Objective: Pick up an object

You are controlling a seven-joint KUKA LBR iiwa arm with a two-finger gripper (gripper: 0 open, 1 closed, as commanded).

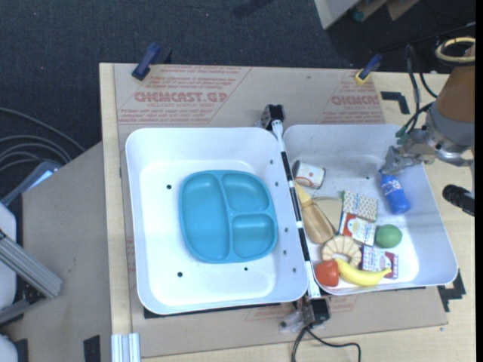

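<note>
Reaching in from the right edge of the frame, the arm [455,108] is seen w/ gripper [398,159] lowered into the right bin [339,138], upper-right part. Finger state can't be told; nothing is seen pinched. A blue bottle [393,192] is lying just below the gripper tip, contact unclear. Lower in the same bin are clustered: white cup [310,175], green ball [388,236], banana [359,275], red tomato-like item [326,273], small snack packets [360,206], tan bread-like piece [317,219]. A blue divided plate [227,216] is placed at center of left bin [151,202], well apart from the gripper.
</note>
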